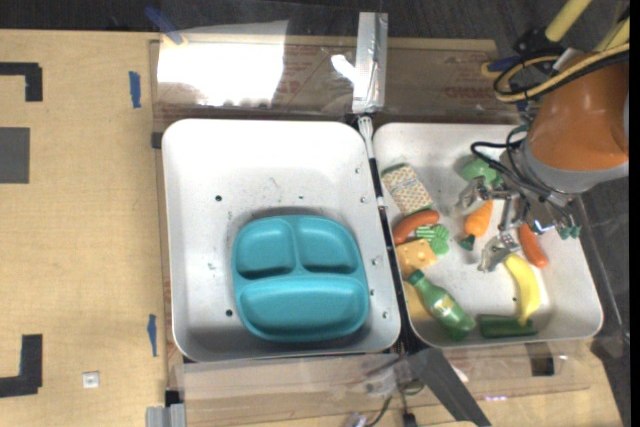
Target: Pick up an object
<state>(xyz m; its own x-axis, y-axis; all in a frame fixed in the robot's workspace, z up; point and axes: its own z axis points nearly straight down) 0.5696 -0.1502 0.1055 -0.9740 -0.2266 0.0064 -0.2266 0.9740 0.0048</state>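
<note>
- Pale wooden bench top point(80, 215) spreads out to the left, with black corner marks and bits of blue tape on it; dark floor runs along the back.
- Two shallow white bins sit side by side, their inner walls touching down the middle.
- Left bin point(200, 165) carries a teal divided plate point(298, 277) lying flat toward the front edge; bare white floor shows behind it and along its left side.
- Right bin point(440, 150) is crowded with toy food.
- Coming in from the right, the arm point(580, 130) shows its orange band over the bin's back right corner, with cables looped above it.
- Below the band, the gripper point(497, 233) points down into the middle of the right bin; I cannot tell how its pincer stands, the metal parts blur into the toys.
- An orange carrot point(478, 218) sits right against the gripper's left side, a yellow banana point(526, 287) lies just in front of it, and a red-orange piece point(532, 247) lies just to its right.
- Nearer the dividing wall lie a speckled tan block point(405, 187), a sausage point(415, 225) and a green bottle point(440, 305).
- A dark green piece point(505, 324) rests by the front wall.
- Clearest open floor in the right bin is the back strip near its far wall.
</note>
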